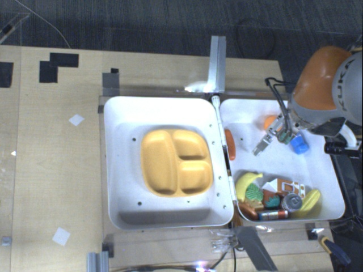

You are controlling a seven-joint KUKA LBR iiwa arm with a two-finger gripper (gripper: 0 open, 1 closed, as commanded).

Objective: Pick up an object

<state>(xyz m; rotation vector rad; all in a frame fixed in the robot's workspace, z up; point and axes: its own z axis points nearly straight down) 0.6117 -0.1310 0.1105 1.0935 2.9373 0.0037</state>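
1. I see the gripper (265, 144) at the right of the frame, low over the upper part of the right bin (334, 177); its fingers look narrow and I see nothing between them.
2. The nearest candidate is a small blue block (299, 145) just right of the gripper. I judge it light and stiff, best pinched across flat faces.
3. An orange piece (270, 121) lies just above the gripper, partly hidden by cabling. A red-orange sausage-shaped toy (229, 143) lies along the bin's left wall, too tight there for easy finger clearance.
4. The pile at the lower right holds a banana (247, 183) and a small can (293, 202), crowded and likely slippery.
5. The left bin (122, 169) holds a yellow divided tray (176, 162), wide and awkward.
6. The bin floor is smooth white plastic on a pale wooden counter (51, 169); things may slide.
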